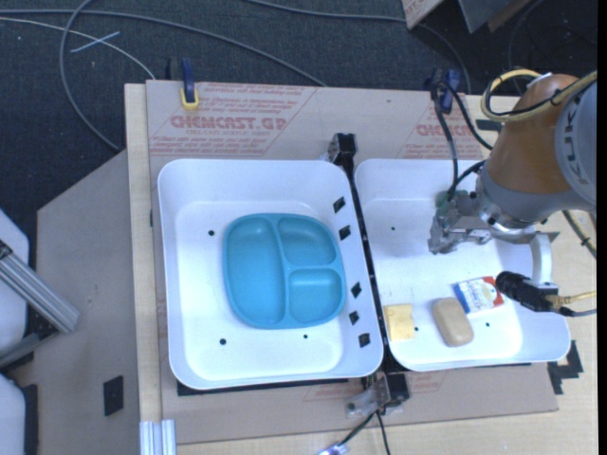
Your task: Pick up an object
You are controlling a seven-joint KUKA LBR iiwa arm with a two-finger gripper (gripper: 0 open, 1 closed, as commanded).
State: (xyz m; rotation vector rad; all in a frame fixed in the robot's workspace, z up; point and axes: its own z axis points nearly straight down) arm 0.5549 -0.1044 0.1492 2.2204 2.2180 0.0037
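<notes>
- Overhead, two shallow white bins sit side by side on the counter (237, 107), the left bin (180, 254) and the right bin (408, 188) touching along a black divider.
- A blue divided plate (285, 270) with three compartments lies flat in the middle of the left bin.
- Along the near edge of the right bin lie a small yellow block (399, 321), a tan oval object (453, 321) just beside it, and a small blue, white and red packet (477, 295) next to that.
- The gripper (449, 236) hangs over the middle of the right bin, apart from all three objects; whether it is spread or closed cannot be told, and nothing shows in it.
</notes>
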